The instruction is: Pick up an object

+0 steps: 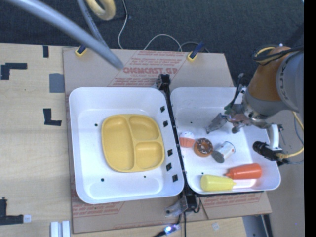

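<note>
The right bin (197, 100) holds several small objects: a brown doughnut (203, 146), an orange and white piece (186, 140) by the divider, a grey and white can (223, 151), a yellow bottle-like piece (217, 182) and an orange-red piece (244, 171) near the front. My gripper (225, 122) hangs over the middle of this bin, above and to the right of the doughnut. Its two dark fingers (213, 124) stand spread apart, with nothing between them.
The left bin (84, 102) carries a yellow divided plate (132, 142). A black clip strip (169, 127) runs between the bins. The grey arm with its orange band (264, 80) comes in from the right. Grey poles (59, 19) cross the upper left.
</note>
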Tool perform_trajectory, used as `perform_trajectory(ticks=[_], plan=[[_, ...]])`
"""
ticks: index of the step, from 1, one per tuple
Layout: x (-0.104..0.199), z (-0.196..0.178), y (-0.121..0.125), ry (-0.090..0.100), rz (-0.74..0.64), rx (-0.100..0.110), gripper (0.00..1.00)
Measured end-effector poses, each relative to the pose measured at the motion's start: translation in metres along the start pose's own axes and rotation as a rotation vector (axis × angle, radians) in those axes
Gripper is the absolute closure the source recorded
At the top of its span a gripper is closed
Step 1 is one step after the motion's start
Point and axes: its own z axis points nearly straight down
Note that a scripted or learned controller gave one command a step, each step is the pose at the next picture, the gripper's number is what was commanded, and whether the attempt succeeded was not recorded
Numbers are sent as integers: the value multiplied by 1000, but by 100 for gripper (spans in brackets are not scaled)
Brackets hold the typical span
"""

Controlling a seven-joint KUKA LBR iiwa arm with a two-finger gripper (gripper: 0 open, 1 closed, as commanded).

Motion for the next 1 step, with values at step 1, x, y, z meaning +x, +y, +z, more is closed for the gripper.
perform_trajectory(ticks=[1], plan=[[0,32,0,-2,1,-5,0]])
